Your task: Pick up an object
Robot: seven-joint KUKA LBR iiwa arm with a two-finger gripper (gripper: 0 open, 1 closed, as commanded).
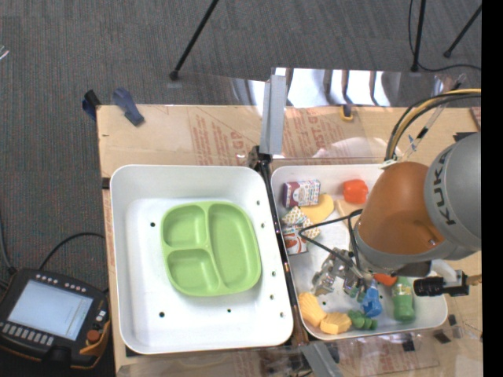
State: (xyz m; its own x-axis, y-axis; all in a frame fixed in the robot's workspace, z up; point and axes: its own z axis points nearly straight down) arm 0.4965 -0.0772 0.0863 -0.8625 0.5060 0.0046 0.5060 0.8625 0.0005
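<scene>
My gripper (336, 277) hangs low in the right bin (314, 172), below the orange wrist band, over the bin's front middle. Small things lie around it: a purple carton (302, 192), a red piece (355, 190), a yellow slice (320, 208), a small can (295, 240), yellow cheese blocks (324, 315), a blue figure (370, 301) and green pieces (403, 302). Nothing shows clearly between the fingers. The arm hides part of the bin's right side.
The left bin (134, 203) holds a green divided plate (211, 247). A metal post (272, 112) stands behind the bins. A teach pendant (51, 312) lies at the lower left off the bench. Cables loop at the upper right.
</scene>
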